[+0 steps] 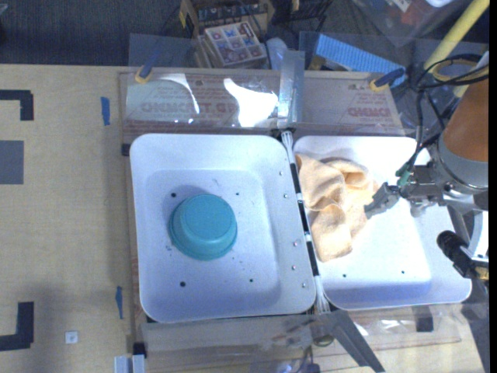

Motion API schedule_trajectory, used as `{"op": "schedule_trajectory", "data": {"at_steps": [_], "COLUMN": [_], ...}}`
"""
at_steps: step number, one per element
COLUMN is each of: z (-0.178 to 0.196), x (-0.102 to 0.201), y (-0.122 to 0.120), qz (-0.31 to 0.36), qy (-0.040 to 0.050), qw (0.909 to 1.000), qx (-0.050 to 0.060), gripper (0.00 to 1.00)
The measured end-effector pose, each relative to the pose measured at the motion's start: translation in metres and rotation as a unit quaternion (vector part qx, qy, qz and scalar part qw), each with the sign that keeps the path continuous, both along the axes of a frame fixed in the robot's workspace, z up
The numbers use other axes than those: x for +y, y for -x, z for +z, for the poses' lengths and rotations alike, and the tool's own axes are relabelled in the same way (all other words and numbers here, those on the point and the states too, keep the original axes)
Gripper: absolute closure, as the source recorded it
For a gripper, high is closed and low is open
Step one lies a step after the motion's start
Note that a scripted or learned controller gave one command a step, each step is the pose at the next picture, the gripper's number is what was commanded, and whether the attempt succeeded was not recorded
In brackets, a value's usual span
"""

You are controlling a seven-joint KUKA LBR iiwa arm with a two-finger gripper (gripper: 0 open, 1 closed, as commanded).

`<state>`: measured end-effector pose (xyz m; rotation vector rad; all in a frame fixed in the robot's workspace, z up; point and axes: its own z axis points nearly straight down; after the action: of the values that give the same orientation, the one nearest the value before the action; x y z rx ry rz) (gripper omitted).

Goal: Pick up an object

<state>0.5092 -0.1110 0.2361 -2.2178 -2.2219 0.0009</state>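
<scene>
A crumpled pale yellow cloth (334, 204) lies along the left side of the right bin (404, 274). A teal upturned bowl (203, 225) sits in the middle of the left bin (155, 162). My gripper (382, 199) reaches in from the right, low over the right bin, its tip at the cloth's right edge. Whether it touches the cloth is unclear.
The arm's grey body with its orange band (470, 130) and cables hang over the right bin's right edge. Clear plastic panels (202, 99) stand behind both bins. Boxes and clutter lie beyond them on the floor.
</scene>
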Motion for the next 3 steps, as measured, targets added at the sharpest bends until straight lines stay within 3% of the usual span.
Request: {"op": "schedule_trajectory", "data": {"at_steps": [1, 2, 3], "z": [-0.004, -0.109, -0.147], "x": [-0.01, -0.033, -0.03], "y": [-0.006, -0.065, -0.103], "qz": [-0.066, -0.124, 0.045], "qy": [0.0009, 0.0009, 0.0017], "qw": [0.9978, 0.9923, 0.9989], "qx": [-0.002, 0.0, -0.006], "gripper": [0.0, 0.0, 0.0]}}
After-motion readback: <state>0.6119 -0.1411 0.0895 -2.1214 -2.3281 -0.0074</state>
